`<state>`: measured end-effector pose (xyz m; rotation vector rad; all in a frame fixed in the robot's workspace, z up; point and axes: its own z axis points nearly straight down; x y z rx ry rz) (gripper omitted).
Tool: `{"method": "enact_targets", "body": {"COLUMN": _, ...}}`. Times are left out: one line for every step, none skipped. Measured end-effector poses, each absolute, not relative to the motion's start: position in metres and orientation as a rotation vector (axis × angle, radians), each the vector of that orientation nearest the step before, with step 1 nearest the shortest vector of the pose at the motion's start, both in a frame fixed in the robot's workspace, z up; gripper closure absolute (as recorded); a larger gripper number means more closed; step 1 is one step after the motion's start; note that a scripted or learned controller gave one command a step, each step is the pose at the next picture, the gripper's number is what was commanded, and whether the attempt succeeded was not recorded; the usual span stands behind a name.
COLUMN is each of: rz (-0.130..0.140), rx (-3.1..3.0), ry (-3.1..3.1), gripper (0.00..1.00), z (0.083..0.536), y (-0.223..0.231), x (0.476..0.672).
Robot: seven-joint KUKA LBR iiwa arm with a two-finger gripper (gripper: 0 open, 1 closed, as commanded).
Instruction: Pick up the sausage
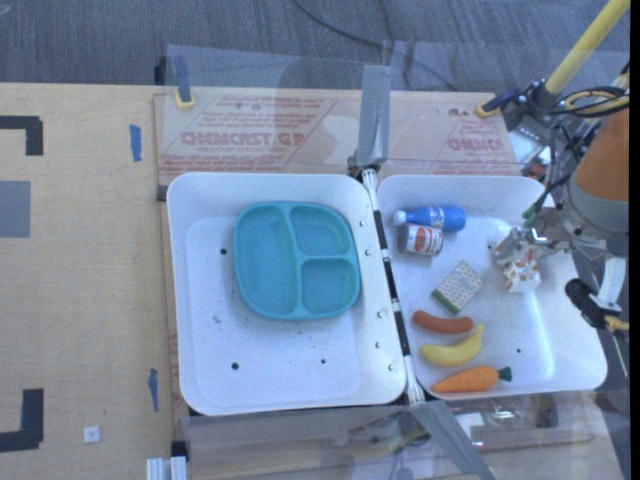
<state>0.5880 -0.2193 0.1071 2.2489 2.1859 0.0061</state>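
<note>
The sausage [443, 322] is a short reddish-brown link lying flat in the right bin [570, 368], toward its front left. It lies just above a yellow banana [452, 348]. My gripper [520, 251] hangs over the right-hand part of the same bin, behind and to the right of the sausage and well apart from it. A small white and red patterned item [522, 272] sits directly under the gripper; whether it is held is unclear.
The right bin also contains a blue bottle [432, 217], a small can [424, 240], a checked block [458, 286] and an orange carrot [468, 378]. A teal divided plate [297, 259] lies in the left bin [200, 298]. Cables and a yellow pole [590, 33] stand at the back right.
</note>
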Motion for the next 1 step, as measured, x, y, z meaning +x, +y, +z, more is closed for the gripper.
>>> {"method": "enact_targets", "body": {"rz": 0.001, "rx": 2.292, "ry": 2.145, "gripper": 1.0, "z": 0.1943, "y": -0.1797, "x": 0.6077}}
